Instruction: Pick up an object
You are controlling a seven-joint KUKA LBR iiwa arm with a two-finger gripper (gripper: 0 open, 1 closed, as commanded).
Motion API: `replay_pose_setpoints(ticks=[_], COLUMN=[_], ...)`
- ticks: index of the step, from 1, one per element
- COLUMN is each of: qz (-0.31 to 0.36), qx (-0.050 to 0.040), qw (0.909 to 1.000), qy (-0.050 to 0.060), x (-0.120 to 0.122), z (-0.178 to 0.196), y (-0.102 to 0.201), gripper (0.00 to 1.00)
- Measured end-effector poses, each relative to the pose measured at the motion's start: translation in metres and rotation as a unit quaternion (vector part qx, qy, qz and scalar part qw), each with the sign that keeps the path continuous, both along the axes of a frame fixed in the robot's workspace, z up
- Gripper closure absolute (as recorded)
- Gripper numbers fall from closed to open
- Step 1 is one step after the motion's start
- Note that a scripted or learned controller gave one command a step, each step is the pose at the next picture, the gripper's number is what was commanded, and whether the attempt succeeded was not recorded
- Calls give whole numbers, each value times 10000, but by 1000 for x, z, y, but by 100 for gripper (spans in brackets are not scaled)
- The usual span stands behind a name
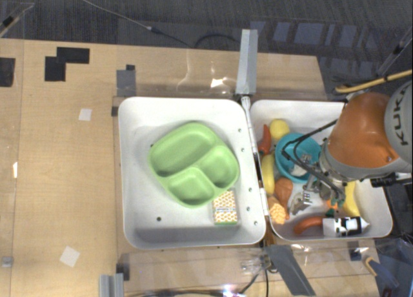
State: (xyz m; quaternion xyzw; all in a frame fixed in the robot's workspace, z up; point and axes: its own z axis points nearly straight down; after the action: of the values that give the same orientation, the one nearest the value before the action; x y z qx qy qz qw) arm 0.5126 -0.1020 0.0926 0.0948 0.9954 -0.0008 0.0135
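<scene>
My gripper [308, 199] hangs low over the right bin [382, 219], under the orange wrist band. It is among several toy foods. A teal bowl [289, 157] lies just to its upper left and a red sausage [307, 225] just below it. An orange piece [282, 189] and a bumpy orange-yellow piece [277, 212] lie to its left. A white and black bottle [345, 226] and a yellow piece [350, 200] lie to its right. Nothing shows as held, and the arm hides part of the bin.
A yellow lemon [279, 128], a red pepper [265, 139] and a long yellow piece [268, 173] line the right bin's left side. The left bin [139, 225] holds a green divided plate [192, 163] and a small patterned box [224, 208].
</scene>
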Motion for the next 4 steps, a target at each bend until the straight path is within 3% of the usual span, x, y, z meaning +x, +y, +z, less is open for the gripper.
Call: replay_pose_setpoints(ticks=[1,2,3,4], qz=[852,1326,537,504], qx=[-7,-23,-8,-5], qw=[9963,9911,9986,9987], qy=[64,64,18,14], x=[84,98,77,48], z=[50,8,-1,0], y=[-24,8,16,16], gripper=[0,0,0,0])
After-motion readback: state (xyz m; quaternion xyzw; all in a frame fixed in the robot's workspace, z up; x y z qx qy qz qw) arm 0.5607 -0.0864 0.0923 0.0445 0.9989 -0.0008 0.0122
